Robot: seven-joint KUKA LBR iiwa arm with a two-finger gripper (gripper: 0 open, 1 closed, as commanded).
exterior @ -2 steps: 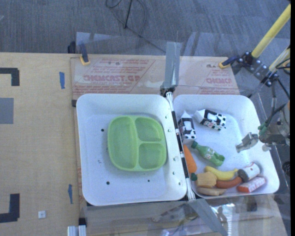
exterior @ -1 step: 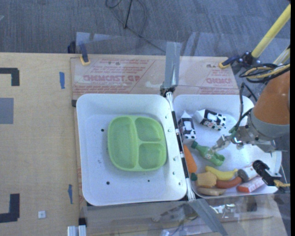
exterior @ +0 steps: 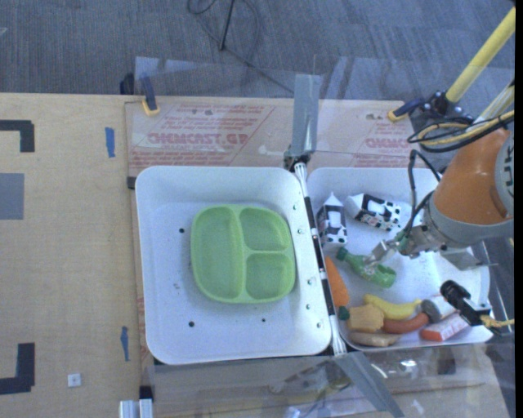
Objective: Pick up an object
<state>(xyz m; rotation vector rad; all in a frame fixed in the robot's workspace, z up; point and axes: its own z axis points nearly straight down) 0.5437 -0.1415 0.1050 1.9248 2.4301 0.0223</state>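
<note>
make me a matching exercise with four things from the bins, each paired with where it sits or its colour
Things:
1. divided plate
2. carrot
3. banana
4. gripper

Descriptions:
A. orange, lying along the right bin's left wall
B. light green, in the left bin
C. over the green toy in the right bin
D. yellow, near the right bin's front edge

Pairs: 1-B, 2-A, 3-D, 4-C

A robotics lab: a plywood worktop [exterior: 65, 245] with taped markers; loose cables [exterior: 229, 24] on grey carpet [exterior: 82, 41].
</note>
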